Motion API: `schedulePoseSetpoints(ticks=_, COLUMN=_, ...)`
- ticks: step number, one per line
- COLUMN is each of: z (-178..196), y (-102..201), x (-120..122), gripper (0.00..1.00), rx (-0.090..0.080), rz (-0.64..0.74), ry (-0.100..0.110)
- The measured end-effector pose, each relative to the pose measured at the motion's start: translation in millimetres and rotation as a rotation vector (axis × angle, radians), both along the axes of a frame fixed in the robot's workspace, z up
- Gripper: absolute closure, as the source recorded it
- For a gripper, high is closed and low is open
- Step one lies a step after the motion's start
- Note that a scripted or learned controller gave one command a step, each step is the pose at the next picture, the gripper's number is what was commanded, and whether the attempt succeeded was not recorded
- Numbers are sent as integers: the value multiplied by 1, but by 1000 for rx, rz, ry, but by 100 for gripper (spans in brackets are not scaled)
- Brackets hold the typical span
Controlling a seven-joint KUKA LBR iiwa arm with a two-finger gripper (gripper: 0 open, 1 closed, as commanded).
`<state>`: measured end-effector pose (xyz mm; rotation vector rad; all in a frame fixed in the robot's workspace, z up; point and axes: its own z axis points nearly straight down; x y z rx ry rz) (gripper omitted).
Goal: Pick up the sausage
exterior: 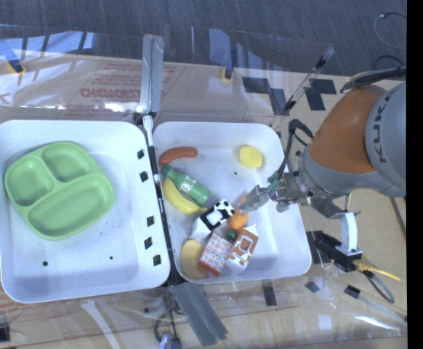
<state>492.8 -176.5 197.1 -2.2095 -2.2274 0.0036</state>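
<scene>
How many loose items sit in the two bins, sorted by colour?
Green: 2, the divided plate and the bottle
Yellow: 3, the banana, the round piece and the pale piece
Red-orange: 2, the sausage and the carton
Black and white: 1, the small block
Brown and white: 1, the packet
Total: 9

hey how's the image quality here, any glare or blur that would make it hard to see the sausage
In the camera view the lighting is even and soft; glare streaks the clear plastic sheeting beyond the bins, not the right bin. The sausage reads clearly with little shadow, while the gripper looks slightly blurred.
</scene>
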Motion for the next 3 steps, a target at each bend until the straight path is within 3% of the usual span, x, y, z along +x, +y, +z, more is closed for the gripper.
schedulePoseSetpoints(ticks=1, z=-105, y=21, x=110, gripper=0, rx=-1, rz=50, ry=-3)
schedulePoseSetpoints(ticks=2, z=-95, y=22, x=111, gripper=100, rx=-1, rz=54, ry=-2)
schedulePoseSetpoints(ticks=3, z=-4, y=105, x=164, gripper=100, rx=-1, rz=-41, ry=-3)
